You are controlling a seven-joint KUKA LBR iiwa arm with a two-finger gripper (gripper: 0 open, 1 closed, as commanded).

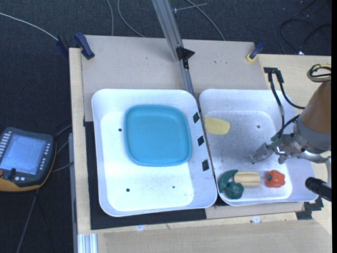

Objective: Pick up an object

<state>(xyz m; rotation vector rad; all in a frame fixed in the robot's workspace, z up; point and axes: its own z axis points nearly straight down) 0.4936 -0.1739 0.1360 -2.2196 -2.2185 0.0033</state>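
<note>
The right bin (247,107) holds a flat yellow piece (217,125) near its left wall. Along its front wall lie a dark green toy vegetable (230,184), a tan cylinder (247,179) and a red toy pepper (274,178). My gripper (268,158) hangs over the right part of this bin, just above and behind the tan cylinder and the red pepper. Its fingers are spread open and nothing is between them.
The left bin (108,157) carries a square blue plate (158,135). A metal pole (171,25) slants down to the divide between the bins. Black cables (279,91) run by the right bin's far right corner. A teach pendant (23,157) lies off the bench at left.
</note>
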